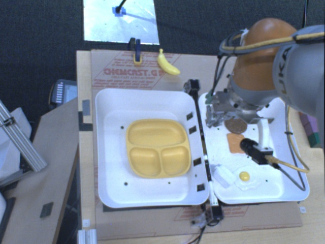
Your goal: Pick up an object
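Note:
My gripper (212, 115) hangs low over the upper left part of the right bin (284, 187), reaching in from the right. Just right of it lies a brown round disc (235, 125), partly covered by the gripper body. Below the disc sits an orange flat square (234, 143). A toy fried egg (244, 177) and a small white piece (222, 175) lie near the bin's front edge. Nothing shows between the gripper's tips.
The left bin (111, 116) holds a yellow divided tray (157, 147). A yellow banana (168, 64) lies on the cardboard behind the bins, outside both. A black-clipped divider (198, 136) separates the two bins.

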Available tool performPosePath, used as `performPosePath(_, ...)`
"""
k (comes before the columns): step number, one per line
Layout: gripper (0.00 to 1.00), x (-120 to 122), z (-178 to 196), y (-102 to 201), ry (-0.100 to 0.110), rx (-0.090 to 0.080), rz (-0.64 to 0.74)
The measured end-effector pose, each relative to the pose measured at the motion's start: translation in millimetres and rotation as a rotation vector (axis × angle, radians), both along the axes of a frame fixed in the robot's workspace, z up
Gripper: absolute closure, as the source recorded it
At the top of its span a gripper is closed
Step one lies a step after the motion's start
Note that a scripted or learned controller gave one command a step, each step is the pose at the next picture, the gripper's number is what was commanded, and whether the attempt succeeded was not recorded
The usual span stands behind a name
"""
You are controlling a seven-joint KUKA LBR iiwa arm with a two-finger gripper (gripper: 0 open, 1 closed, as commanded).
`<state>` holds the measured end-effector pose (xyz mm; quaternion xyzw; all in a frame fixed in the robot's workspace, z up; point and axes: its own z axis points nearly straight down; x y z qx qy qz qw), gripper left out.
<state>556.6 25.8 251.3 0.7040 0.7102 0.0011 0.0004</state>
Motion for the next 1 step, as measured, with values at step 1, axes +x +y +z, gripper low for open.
performPosePath(1,1.0,10.3,-7.5,54.4,0.001,0.001,0.001)
